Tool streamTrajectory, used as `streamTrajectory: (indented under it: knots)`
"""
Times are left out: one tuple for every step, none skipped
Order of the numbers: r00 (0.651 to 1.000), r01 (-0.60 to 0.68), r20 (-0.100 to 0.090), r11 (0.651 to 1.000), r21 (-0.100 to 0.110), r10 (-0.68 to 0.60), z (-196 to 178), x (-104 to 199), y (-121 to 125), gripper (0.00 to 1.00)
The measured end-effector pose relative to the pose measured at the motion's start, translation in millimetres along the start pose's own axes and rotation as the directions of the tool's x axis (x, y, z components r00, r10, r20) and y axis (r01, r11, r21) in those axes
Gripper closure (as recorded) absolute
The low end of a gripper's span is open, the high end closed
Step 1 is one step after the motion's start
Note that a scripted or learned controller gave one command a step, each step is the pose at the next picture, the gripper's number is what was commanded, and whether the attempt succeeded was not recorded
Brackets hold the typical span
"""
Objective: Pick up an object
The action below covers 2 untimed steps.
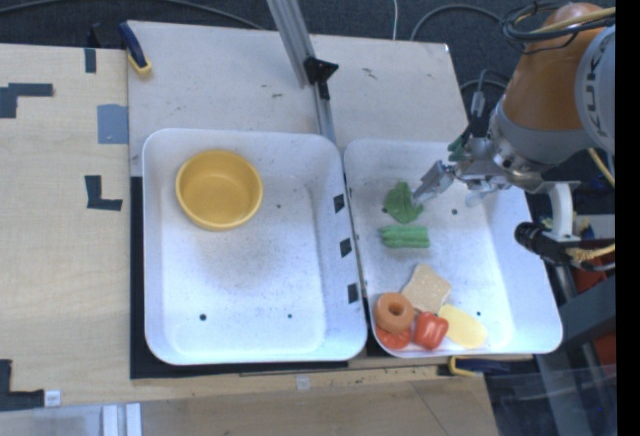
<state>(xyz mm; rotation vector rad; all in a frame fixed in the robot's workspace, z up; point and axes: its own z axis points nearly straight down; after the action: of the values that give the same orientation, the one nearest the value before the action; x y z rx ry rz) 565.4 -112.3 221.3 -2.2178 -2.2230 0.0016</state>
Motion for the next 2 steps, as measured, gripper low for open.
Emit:
streamTrajectory:
  knots:
    - [1.000,0.000,0.000,1.000,0.000,0.000,0.0,0.0,0.0,0.00]
    - [1.000,-0.001,0.001,1.000,0.004,0.001,44.1,0.9,2.2,0.00]
